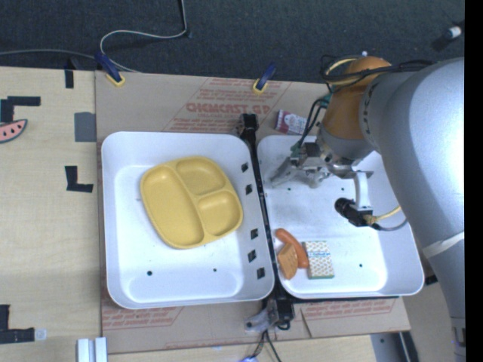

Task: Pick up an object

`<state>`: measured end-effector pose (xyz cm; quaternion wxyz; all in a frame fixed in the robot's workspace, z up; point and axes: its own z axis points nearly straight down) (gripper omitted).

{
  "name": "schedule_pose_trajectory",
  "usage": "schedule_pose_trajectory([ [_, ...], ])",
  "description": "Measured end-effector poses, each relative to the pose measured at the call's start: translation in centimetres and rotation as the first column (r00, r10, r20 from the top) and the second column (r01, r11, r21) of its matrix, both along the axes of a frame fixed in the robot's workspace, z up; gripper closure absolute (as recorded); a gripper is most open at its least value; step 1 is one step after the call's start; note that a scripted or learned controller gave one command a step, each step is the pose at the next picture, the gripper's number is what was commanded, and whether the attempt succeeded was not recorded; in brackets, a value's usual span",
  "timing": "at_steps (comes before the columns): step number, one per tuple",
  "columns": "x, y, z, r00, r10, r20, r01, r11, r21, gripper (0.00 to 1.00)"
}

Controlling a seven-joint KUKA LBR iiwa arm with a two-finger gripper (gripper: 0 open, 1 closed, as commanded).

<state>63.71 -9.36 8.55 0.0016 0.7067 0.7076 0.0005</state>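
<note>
Pincer (290,170) sits low in the right bin (377,274), toward that bin's far corner by the divider between the two bins. You cannot tell from this angle whether it is spread or pressed together; nothing shows between its tips. Above it you see the grey arm (423,149) and its orange band (349,108), reaching in across the right bin's far side.

Candidate objects lie at the right bin's near edge, well apart from the pincer: an orange carrot-like piece (289,247), an orange-brown lump (287,262) touching it, and a small pale patterned packet (319,259) just beside both.

Left of the right bin, the left bin (128,277) holds a yellow divided plate (192,200). Both bins rest on cardboard (219,108) covering the table.
</note>
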Motion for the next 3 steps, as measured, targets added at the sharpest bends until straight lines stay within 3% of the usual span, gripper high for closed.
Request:
schedule_pose_trajectory([
  [1,-7.1,-0.1,0.1,1.000,-0.001,-0.001,0.001,1.000,0.000,0.00],
  [2,-0.9,-0.6,0.0,1.000,0.000,0.001,0.000,1.000,0.000,0.00],
  [3,-4.2,-0.2,0.1,1.000,-0.001,0.000,0.001,1.000,-0.001,0.00],
])
